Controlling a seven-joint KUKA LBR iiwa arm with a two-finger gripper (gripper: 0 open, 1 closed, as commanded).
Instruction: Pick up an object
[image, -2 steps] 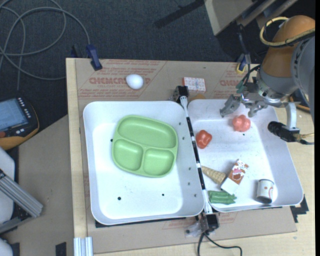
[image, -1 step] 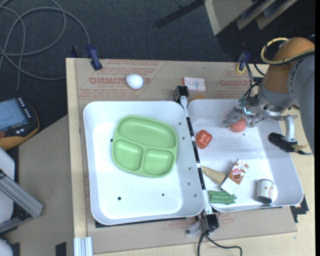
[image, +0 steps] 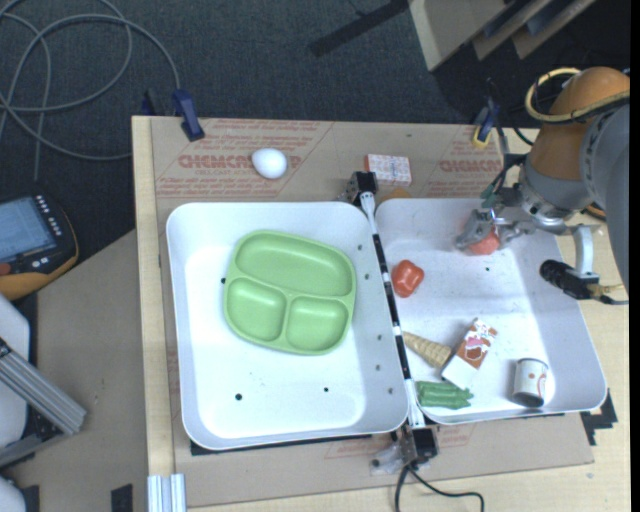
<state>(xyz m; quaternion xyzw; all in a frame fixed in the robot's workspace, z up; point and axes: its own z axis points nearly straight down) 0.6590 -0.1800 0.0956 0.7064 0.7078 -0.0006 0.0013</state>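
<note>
My gripper is low over the back of the right bin, just under the grey wrist with its orange band. A small red object sits between its fingers, which are closed against it near the bin floor. Loose in the same bin lie a red-orange pepper-like toy, a tan cone, a small white and red carton, a green vegetable toy and a white can.
The left bin holds a green three-part plate. Behind the bins, a white egg and a small pale box rest on the cardboard. A black clip sits where the bins meet.
</note>
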